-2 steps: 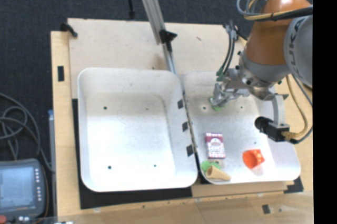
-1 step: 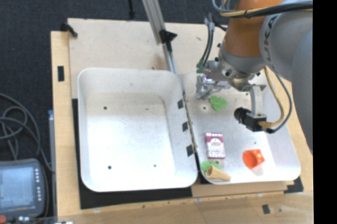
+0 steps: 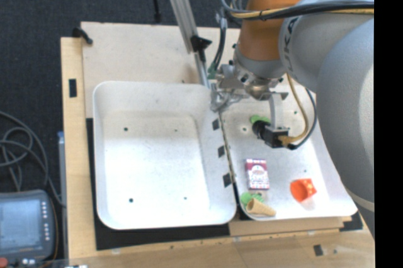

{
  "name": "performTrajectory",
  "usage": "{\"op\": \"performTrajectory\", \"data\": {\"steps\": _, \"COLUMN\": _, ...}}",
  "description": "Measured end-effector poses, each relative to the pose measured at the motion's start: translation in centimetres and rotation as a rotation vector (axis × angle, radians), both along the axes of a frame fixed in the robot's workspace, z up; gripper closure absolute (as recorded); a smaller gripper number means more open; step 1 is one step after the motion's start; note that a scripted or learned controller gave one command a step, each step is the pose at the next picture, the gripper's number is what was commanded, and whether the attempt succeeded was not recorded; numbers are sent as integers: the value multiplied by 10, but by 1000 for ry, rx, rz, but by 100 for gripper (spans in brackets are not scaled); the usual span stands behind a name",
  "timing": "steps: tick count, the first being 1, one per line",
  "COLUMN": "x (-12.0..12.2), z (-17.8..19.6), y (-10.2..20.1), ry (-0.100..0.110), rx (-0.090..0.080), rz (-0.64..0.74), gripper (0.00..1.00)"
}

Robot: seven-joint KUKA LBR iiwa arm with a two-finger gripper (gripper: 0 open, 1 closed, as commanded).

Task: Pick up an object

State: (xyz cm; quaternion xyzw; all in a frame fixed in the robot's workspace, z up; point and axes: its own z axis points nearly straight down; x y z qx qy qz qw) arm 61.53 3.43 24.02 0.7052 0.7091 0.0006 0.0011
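From my feed I see the arm (image 3: 315, 27) reaching in from the right and hanging over the far end of the right bin (image 3: 327, 188), its orange band at the top of the picture. The gripper (image 3: 221, 99) sits low at the near-left of the wrist, just above the ridge where the two bins meet; from this angle I cannot tell how it stands, and I see nothing in it. A black fitting with a cable (image 3: 269, 133) hangs under the wrist, with a bit of green (image 3: 258, 119) just beside it. The things to pick lie in the right bin, toward its near end: a small red-and-white box (image 3: 257, 173) lying flat, an orange cup (image 3: 302, 189) to its right, and a tan cone (image 3: 260, 206) with a green piece (image 3: 246, 199) touching it at the near-left corner. All of these are well apart from the gripper. The left bin (image 3: 113, 103) lies beside it.
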Motion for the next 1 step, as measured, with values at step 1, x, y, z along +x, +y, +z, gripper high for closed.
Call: {"op": "performTrajectory", "data": {"steps": 1, "x": 33, "z": -10, "y": 38, "ry": 0, "rx": 0, "rz": -1, "gripper": 100}}
